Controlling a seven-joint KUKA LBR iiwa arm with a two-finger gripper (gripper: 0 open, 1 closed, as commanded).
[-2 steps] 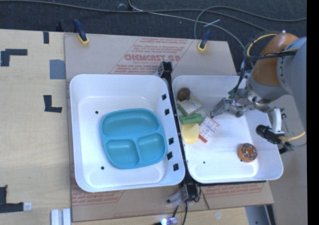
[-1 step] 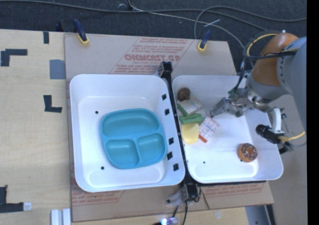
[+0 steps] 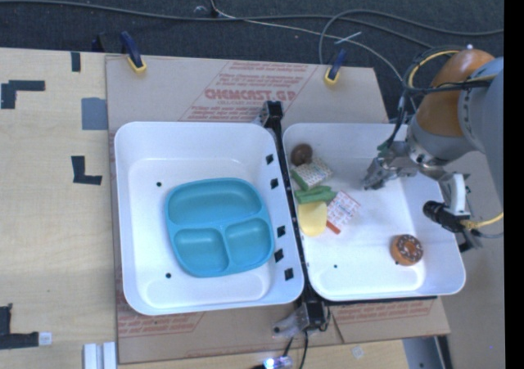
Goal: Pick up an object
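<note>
Two shallow white bins sit side by side on a cardboard sheet [image 3: 246, 89] that lies on the worktop [image 3: 49, 220]. The left bin [image 3: 135, 146] holds a blue tray [image 3: 219, 225] with three compartments, lying flat near the bin's middle. The right bin [image 3: 434, 277] holds the loose things. Along its left wall, from the far end towards the near end, lie a small brown ball [image 3: 301, 153], a pale checked packet [image 3: 313, 173], a green piece [image 3: 314, 193] and a yellow block [image 3: 311, 218]; these are touching or overlapping one another. A white packet with red print [image 3: 342, 210] lies just beside the yellow block, towards the bin's middle. A brown doughnut [image 3: 407, 249] sits apart from them near the right bin's near right corner. The grey arm [image 3: 458, 114] reaches in over the right bin's far right part, and the tool [image 3: 378, 179] hangs low over bare bin floor, between the cluster and the right wall, well apart from the doughnut. No object sits at its tip; whether it is spread or pressed together cannot be told from this view. Two clamps [image 3: 131, 55] with blue handles grip the far edge of the cardboard.
</note>
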